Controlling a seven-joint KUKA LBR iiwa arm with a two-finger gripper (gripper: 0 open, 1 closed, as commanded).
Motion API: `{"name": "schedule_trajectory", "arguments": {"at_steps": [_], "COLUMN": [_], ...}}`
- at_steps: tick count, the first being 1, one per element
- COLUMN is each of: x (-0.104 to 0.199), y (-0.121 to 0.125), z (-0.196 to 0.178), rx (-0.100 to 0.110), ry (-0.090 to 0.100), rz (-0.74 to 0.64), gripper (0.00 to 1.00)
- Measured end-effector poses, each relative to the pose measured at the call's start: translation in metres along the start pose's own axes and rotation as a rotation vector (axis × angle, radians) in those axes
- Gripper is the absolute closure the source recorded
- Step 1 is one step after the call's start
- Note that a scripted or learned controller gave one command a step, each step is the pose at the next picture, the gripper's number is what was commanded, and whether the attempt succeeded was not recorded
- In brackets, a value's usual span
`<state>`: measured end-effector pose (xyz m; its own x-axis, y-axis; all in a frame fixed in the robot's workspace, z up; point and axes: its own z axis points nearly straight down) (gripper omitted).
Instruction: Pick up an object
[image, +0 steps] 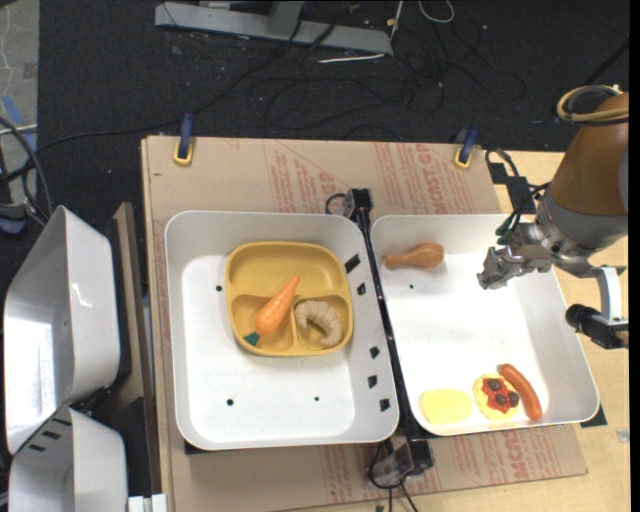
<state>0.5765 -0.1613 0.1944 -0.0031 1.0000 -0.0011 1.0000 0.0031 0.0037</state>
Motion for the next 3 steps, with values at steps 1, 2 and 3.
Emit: {"name": "schedule_trajectory", "arguments": {"at_steps": [1,2,3], "x": [0.000,0.051,0.096], "y": [0.002,0.011,0.018], "z": [-0.052,-0.042,-0.045], "rx": [-0.002,0.003,0.003], "ry": [-0.001,0.002,0.002], "rz": [-0.001,-0.005,-0.004], "gripper": [1.00,1.00,1.00]}}
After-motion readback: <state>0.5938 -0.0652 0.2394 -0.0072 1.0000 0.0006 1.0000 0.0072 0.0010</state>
